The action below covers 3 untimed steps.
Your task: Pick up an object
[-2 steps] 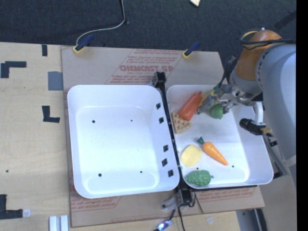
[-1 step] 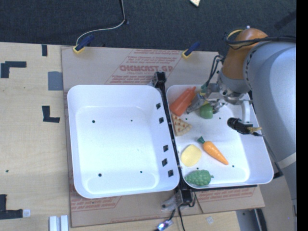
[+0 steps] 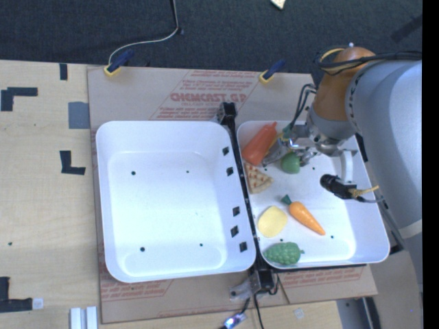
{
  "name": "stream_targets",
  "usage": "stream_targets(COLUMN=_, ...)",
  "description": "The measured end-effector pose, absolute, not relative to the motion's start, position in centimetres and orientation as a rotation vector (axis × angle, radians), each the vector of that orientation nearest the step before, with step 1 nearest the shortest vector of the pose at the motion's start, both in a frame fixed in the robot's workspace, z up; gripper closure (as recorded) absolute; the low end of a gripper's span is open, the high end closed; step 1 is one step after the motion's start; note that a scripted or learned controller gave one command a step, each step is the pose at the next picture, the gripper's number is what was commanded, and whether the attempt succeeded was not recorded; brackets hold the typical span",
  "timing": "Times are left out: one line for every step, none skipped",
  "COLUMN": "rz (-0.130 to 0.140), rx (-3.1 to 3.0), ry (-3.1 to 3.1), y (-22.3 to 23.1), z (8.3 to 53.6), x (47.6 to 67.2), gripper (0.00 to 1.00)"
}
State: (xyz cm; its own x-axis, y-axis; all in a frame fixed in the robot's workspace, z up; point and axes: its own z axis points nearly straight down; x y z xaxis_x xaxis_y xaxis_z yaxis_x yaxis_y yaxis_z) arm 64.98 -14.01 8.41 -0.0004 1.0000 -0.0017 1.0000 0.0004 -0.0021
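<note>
Gripper (image 3: 293, 153) sits right over the green ball (image 3: 291, 164) in the right bin (image 3: 367, 249); can't tell how the fingers are set.

Honestly the gripper (image 3: 293, 151) is the hard part: it sits low over the right bin (image 3: 367, 252), and the wrist and cables crowd it so much I can't tell how its fingers stand. A small green thing (image 3: 291, 163) sits right under it, partly covered, so no idea if it's touched or what it is. The long red-orange piece (image 3: 260, 144) beside it has its right end tucked behind the gripper. The waffle-looking piece (image 3: 258, 179) is half hidden by the divider between the bins. The arm (image 3: 394, 115) gets cut off at the right edge, covering that bin's far rim. The tiny pale scrap (image 3: 278, 3) up on the dark floor is too small to identify.
</note>
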Motion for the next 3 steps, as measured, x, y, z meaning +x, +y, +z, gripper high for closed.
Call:
stream_targets(rz=0.005, rx=-2.219, ry=-2.224, y=-14.0, z=9.4, x=65.0, gripper=1.0)
stream_targets(rz=0.002, rx=-2.223, ry=-2.22, y=-13.4, z=8.5, x=56.8, gripper=1.0)
stream_targets(rz=-0.008, rx=-2.213, ry=-2.234, y=-3.6, z=19.0, x=57.9, gripper=1.0)
